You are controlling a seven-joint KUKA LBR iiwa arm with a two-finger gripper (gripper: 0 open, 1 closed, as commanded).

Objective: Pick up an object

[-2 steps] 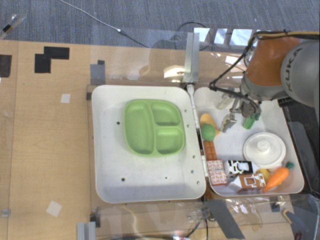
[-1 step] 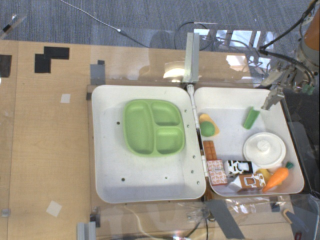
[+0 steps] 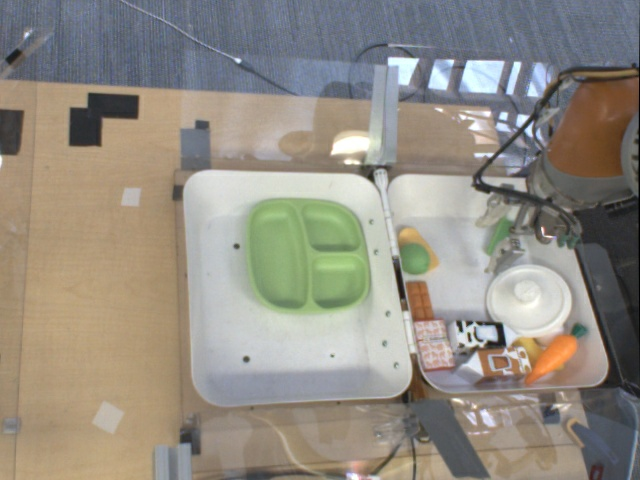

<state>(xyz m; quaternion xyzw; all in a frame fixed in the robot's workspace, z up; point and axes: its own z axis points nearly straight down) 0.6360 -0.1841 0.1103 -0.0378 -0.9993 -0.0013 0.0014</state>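
Note:
The arm comes in from the right, and its gripper (image 3: 517, 236) hangs over the back right part of the right bin (image 3: 450, 200). A small green object (image 3: 497, 236) lies right by the gripper's left side; whether they touch I cannot tell. Just in front of the gripper stands a white round bowl (image 3: 528, 299). A green and yellow fruit (image 3: 413, 253) lies near the bin's left wall. An orange carrot (image 3: 553, 357) rests in the front right corner.
The left bin (image 3: 230, 368) holds a green divided plate (image 3: 306, 254). In the right bin's front lie a brown bar (image 3: 418, 299), a red patterned box (image 3: 432, 345), a black and white item (image 3: 478, 333) and a brown box (image 3: 500, 364).

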